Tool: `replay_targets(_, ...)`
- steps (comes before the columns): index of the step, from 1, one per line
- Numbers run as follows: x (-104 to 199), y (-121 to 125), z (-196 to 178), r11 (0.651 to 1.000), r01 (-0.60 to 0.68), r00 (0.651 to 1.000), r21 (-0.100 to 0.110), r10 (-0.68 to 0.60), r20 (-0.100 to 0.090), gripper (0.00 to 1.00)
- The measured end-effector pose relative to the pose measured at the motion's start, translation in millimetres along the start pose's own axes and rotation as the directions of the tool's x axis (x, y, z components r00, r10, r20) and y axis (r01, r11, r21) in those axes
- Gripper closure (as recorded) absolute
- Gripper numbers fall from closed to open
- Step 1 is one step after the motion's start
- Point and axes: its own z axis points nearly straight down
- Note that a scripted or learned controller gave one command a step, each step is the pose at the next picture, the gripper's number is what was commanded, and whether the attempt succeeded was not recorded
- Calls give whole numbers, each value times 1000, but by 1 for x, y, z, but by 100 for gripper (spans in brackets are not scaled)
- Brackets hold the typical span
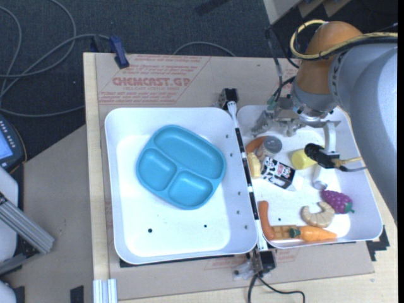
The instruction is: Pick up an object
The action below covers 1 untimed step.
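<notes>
You've got a cluster of small items in the right bin [372, 223]. Along its near edge: an orange toy carrot [309, 234] lying flat, tip to the right, touching an orange L-shaped piece [266, 219] that runs up the left wall. Just behind the carrot — a tan curled piece [319, 215], and to its right a purple grape bunch [338, 200]. Mid-bin: a black-and-white patterned packet [278, 171], tilted, with a yellow block [302, 159] just beside it on the right. At the left wall — a pale yellow piece [254, 165] and an orange-brown one [254, 145] behind it, next to a grey disc [273, 144].
</notes>
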Motion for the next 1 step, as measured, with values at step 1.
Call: replay_targets(1, 5, 0, 0, 1000, 0, 1000, 1, 0, 0, 0)
